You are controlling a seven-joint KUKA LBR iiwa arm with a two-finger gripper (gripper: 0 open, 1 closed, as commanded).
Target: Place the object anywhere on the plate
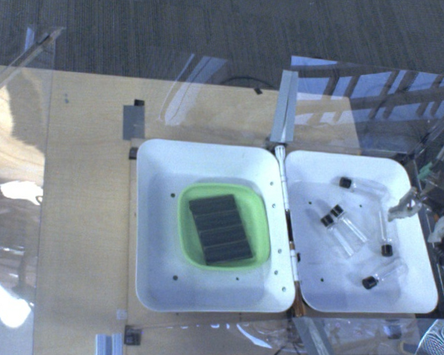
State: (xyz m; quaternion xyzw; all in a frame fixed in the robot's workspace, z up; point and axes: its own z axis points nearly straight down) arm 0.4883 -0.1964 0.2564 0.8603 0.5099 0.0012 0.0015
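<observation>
A green square plate [259, 227] sits in the middle of the left white bin [155, 229]. A dark grey ridged block [219, 228] lies flat on the plate, turned a little off square. In the right bin [414, 289] lie several clear vials with black caps, one of them near the centre [345, 228] and another at the front [378, 277]. My gripper [404, 207] reaches in low over the right bin's right side, close to an upright-lying vial [384, 233]. I see nothing held in it.
A grey metal bar [285, 108] stands behind the seam between the two bins. A small grey block [134, 121] sits on the wooden bench behind the left bin. Clear panels border the bench at left and back.
</observation>
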